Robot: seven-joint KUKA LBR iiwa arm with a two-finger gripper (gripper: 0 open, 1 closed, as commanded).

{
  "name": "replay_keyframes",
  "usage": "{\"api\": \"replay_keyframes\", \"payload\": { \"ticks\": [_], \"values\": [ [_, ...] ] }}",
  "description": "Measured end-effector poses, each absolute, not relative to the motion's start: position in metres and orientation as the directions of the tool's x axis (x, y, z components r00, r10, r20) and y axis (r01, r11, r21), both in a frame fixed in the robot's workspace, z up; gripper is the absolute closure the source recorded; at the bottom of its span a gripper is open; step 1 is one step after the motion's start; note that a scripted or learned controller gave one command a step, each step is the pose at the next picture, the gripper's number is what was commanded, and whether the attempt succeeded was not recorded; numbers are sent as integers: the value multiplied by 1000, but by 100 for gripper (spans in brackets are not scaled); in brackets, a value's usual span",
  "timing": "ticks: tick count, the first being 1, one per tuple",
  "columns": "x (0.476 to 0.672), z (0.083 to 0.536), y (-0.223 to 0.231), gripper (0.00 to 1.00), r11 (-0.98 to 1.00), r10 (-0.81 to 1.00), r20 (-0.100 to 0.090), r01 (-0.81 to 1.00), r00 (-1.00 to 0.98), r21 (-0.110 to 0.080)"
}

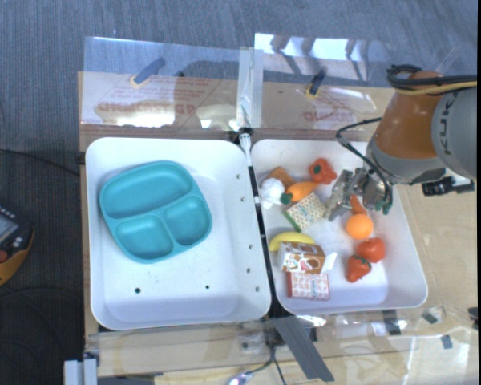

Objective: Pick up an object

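My gripper [357, 205] hangs over the right bin [401, 291], near its right side, with the fingers spread open. Just below the fingertips lies an orange [359, 228], and a bit of orange colour shows between the fingers; I cannot tell whether they touch it. A red pepper [321, 169] sits to the gripper's upper left. A patterned cracker box [307, 211] lies to its left. A tomato [372, 248] and a strawberry [357, 269] rest below the orange.
Also in the right bin are a carrot [300, 191], a white garlic [271, 189], a banana [291, 239] and a small carton [305, 269]. The left bin [120, 295] holds a teal divided plate [154, 209]. A ridge [256, 223] separates the bins.
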State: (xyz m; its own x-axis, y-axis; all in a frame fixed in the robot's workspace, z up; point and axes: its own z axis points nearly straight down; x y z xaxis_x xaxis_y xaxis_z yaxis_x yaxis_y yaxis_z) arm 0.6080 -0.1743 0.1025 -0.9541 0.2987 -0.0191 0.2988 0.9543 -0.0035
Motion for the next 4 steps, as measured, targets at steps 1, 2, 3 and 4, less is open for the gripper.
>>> {"api": "replay_keyframes", "payload": {
  "ticks": [1, 2, 3, 4],
  "values": [
    [609, 113, -174, 100, 955, 297, -23, 297, -955, -6],
    [609, 113, -173, 0, 955, 296, -23, 297, -955, -6],
    [647, 90, -103, 0, 902, 433, -12, 433, -902, 2],
    [539, 91, -179, 0, 942, 335, -14, 335, -942, -3]
  ]
}}
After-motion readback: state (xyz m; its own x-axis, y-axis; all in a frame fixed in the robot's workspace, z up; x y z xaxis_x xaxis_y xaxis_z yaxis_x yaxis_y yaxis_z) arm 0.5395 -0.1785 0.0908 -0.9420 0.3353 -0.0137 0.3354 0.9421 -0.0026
